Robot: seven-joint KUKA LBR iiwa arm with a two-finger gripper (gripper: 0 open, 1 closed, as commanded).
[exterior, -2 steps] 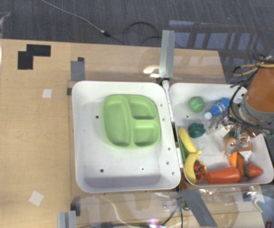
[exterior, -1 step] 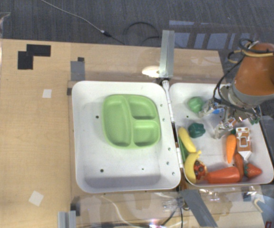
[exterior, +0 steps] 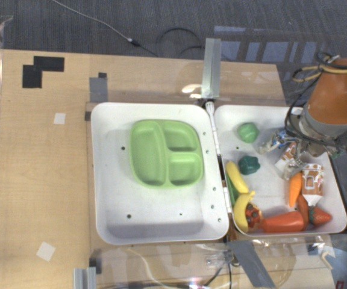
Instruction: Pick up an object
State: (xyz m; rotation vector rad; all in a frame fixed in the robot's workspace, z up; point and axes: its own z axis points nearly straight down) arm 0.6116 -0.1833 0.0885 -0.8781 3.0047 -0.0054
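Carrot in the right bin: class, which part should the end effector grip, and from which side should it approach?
Probably grip the carrot across its thick orange middle, coming straight down from above. It lies nearly lengthwise up the view, so the fingers should close across its narrow width. A small carton sits close on its right, so a mid-body grip leaves little spare room there.

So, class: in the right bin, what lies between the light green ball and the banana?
A dark green toy lies between the light green ball and the banana, per the camera view.

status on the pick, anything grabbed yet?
Done: the arm has reached over the right bin. In hand: nothing visibly lifted; gripper sits low among the toys near the carrot. Left: grasp and lift. Bananas and green compartment tray look untouched.
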